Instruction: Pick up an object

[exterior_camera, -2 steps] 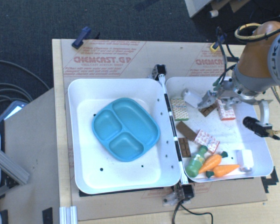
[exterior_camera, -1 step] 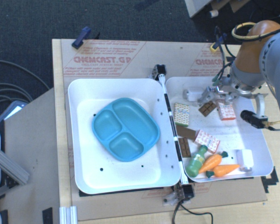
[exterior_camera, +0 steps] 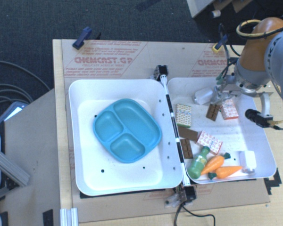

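A small brown block lies near the back of the right bin, touching a red and white packet. The gripper hangs just above them; I cannot tell how it is set. It should come straight down on one thing. The arm bends in from the right.

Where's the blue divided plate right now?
The blue divided plate lies in the middle of the left bin, across the divider from the green bottle and carrots.
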You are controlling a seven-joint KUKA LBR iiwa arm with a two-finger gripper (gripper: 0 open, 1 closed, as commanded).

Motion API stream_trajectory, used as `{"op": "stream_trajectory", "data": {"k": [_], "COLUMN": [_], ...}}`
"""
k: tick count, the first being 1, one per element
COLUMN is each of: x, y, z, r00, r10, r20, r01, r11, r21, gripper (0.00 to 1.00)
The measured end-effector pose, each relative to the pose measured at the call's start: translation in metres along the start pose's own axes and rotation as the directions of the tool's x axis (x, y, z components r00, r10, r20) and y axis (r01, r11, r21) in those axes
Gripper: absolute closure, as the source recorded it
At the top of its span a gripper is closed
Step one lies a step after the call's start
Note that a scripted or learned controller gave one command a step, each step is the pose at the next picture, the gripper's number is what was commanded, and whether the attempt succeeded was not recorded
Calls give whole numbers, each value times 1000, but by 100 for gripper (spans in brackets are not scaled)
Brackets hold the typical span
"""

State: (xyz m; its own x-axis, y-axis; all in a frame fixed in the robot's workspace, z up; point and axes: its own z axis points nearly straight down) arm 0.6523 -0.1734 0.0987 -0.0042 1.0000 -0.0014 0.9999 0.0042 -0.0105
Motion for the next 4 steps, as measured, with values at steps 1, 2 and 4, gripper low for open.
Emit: {"op": "stream_trajectory", "data": {"k": [1,2,4], "x": [0,27,-3], "y": [0,-31,-19], "z": [0,14,3], "r00": [1000,1000,1000], "r10": [0,4,4], "r20": [0,-1,0], "r01": [0,-4,-4], "r11": [1000,1000,1000], "r21": [1,-11,-15], "gripper": [0,0,100]}}
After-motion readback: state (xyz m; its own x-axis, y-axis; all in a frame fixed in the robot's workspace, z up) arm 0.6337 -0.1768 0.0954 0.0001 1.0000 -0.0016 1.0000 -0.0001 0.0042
